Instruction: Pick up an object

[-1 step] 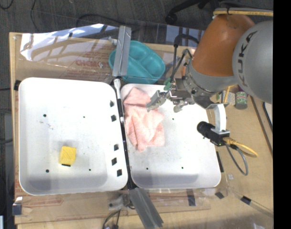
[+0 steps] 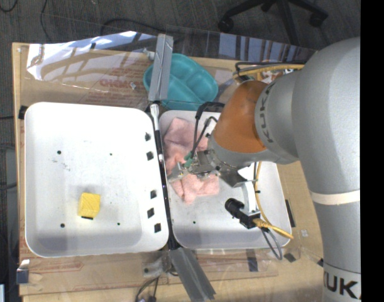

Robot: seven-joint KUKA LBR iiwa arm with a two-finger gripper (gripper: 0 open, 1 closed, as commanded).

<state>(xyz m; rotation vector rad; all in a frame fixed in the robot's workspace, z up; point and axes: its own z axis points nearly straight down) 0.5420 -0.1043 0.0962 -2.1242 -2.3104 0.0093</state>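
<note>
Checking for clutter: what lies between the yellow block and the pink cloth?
In the camera view, bare white bin floor, then the divider where both bins meet, separate the yellow block from the pink cloth.

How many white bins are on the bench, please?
2. The left bin holds a small yellow block. The right bin holds a pink cloth, and the arm covers part of it.
</note>
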